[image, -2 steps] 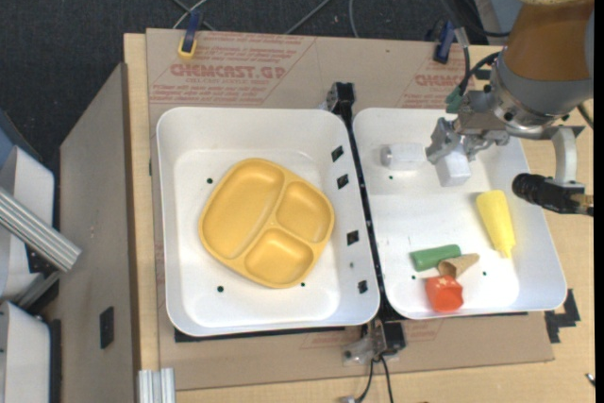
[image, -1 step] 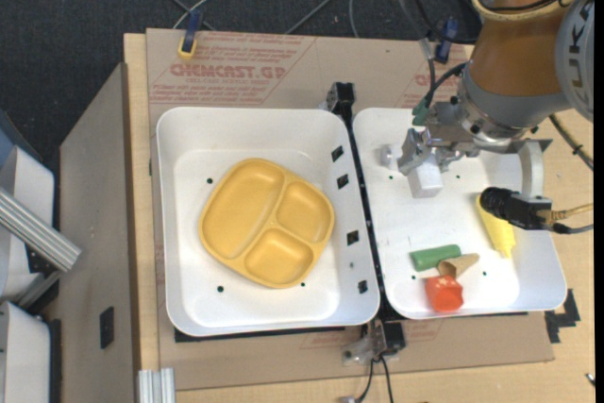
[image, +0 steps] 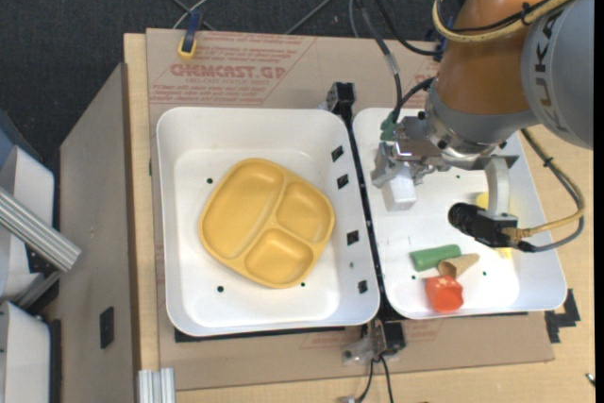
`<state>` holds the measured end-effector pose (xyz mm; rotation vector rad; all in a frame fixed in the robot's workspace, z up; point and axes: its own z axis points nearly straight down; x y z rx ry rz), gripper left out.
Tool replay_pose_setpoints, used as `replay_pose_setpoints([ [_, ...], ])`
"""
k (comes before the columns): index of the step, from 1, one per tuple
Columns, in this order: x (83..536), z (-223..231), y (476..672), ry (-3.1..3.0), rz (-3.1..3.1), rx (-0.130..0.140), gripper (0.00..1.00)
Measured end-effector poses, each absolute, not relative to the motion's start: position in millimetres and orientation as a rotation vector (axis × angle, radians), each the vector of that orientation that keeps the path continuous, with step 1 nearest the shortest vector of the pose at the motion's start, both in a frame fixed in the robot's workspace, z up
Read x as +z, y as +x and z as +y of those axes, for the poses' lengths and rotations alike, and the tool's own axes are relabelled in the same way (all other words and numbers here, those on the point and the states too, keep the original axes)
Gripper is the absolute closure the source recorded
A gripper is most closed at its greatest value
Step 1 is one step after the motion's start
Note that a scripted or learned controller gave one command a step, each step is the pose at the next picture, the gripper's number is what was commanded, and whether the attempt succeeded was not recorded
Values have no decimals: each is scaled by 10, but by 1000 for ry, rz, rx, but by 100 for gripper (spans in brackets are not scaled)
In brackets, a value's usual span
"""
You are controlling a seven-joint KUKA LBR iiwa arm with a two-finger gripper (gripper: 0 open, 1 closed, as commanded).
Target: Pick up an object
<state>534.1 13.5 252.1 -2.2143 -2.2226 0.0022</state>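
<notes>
Gripper [image: 401,187]: we cannot tell its state. Nearest to it we see the green block [image: 435,255], below and slightly rightward, long axis running sideways.

A yellow tray [image: 267,222] fills the left bin [image: 179,203], while in the right bin [image: 543,283] the claw [image: 398,184] hangs at its upper left above a green block [image: 434,256] and red piece [image: 445,293] at lower centre.

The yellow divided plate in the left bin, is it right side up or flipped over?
Right side up. The yellow divided plate lies flat in the left bin, its three hollow compartments and the raised ridges between them facing the camera.
</notes>
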Motion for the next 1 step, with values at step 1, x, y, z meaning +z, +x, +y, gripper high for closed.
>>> replay_pose_setpoints([
  [1,2484,617,5113,-2210,-2224,3,100],
])
